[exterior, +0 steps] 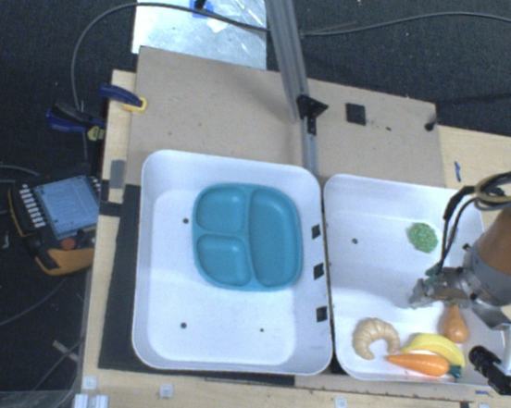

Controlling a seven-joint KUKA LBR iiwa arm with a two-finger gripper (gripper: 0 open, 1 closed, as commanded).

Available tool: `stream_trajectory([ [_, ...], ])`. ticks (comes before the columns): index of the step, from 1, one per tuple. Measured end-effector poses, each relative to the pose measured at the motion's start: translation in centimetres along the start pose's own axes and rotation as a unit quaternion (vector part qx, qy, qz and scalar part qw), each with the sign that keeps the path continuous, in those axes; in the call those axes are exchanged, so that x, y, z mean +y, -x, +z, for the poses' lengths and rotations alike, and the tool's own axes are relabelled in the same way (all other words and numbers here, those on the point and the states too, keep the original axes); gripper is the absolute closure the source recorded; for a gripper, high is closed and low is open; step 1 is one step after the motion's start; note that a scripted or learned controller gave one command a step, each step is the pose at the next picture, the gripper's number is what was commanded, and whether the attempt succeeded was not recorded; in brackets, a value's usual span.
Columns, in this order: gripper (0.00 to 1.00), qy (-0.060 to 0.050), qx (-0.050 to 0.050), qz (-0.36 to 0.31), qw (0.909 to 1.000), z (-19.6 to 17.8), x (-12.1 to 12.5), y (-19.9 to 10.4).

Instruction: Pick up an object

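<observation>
In the right bin [375, 214] lie a green broccoli piece [422, 235] at the back, a beige croissant [375, 336] at the front, and a yellow banana [436, 346] with an orange carrot [421, 364] beside it. A small orange pear-like piece [454, 322] lies just right of the gripper. My gripper [429, 292] hangs low over the right side of this bin, left of the orange wrist band. I see nothing between its fingers.
The left bin [155, 325] holds a blue divided plate [247, 236]. A grey pole [294, 54] slants over the bench behind the bins. Clamps and a handheld device [58, 214] lie off the bench's left side.
</observation>
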State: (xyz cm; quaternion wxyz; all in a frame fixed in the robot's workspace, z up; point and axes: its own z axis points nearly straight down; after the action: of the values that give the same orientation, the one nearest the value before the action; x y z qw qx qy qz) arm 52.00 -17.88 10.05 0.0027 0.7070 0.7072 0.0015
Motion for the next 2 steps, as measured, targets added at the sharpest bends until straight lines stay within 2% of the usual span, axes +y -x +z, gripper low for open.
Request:
stream_trajectory([
  [2,1.00,0.000,0.000,-0.002,1.0000,-9.0,1.1,0.8],
])
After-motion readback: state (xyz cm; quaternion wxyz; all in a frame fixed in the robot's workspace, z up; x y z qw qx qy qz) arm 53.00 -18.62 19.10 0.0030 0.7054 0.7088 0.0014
